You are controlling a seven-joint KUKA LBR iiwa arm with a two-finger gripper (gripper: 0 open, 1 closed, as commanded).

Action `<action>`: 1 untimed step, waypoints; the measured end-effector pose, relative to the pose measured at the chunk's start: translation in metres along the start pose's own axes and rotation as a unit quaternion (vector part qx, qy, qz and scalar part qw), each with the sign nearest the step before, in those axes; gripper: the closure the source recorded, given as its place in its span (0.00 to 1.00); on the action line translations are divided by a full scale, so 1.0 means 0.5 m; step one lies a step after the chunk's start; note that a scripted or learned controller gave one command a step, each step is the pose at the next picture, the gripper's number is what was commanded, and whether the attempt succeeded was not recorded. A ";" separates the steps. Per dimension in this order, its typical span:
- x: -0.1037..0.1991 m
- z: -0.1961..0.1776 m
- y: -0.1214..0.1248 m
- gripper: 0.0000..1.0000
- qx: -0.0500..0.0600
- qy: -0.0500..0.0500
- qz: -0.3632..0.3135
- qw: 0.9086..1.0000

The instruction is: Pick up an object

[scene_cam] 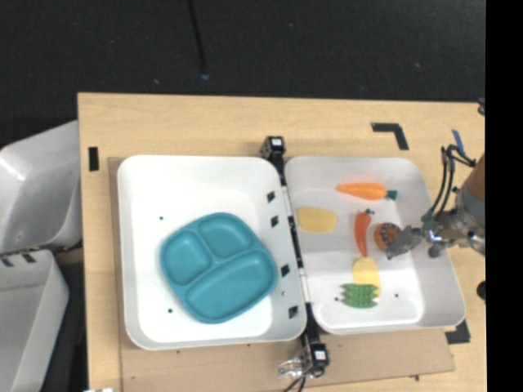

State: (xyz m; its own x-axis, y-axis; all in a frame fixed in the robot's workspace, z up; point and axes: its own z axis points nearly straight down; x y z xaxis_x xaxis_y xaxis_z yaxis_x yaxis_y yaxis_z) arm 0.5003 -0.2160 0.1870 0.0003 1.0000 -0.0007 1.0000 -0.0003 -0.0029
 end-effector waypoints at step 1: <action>-0.004 0.091 -0.015 0.00 0.000 0.000 0.000 1.000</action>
State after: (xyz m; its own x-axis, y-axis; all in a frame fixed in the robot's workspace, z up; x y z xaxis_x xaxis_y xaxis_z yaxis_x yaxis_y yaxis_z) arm 0.4925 -0.2181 0.1417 0.0010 1.0000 -0.0001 1.0000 -0.0010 -0.0035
